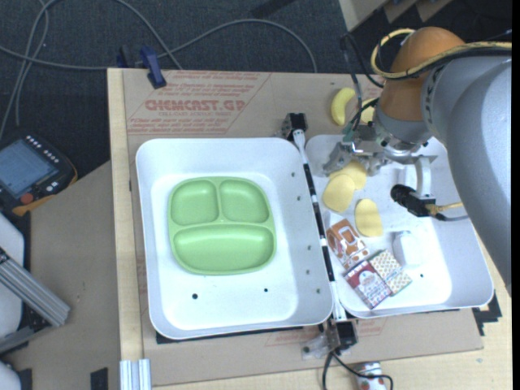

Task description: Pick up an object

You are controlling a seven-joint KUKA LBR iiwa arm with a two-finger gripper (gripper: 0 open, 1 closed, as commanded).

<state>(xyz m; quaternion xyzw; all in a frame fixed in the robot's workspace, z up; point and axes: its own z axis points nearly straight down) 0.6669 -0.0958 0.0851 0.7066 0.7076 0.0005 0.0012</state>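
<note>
Bench with two white bins (154, 218). At upper right, the gripper (357, 162) meets a yellow object (341, 190); its opening cannot be told. No lift evident yet.

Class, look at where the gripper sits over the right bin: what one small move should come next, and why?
Probably a short descent. The gripper sits at the upper edge of a pale yellow piece in the right bin, with nothing visibly held, so lowering onto that piece seems the likeliest way to a grasp.

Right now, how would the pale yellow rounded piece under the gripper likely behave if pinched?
The yellow piece looks smooth and domed, so it may slip from a pinch. Lying free on the right bin floor, it would probably slide or rock if nudged.
</note>
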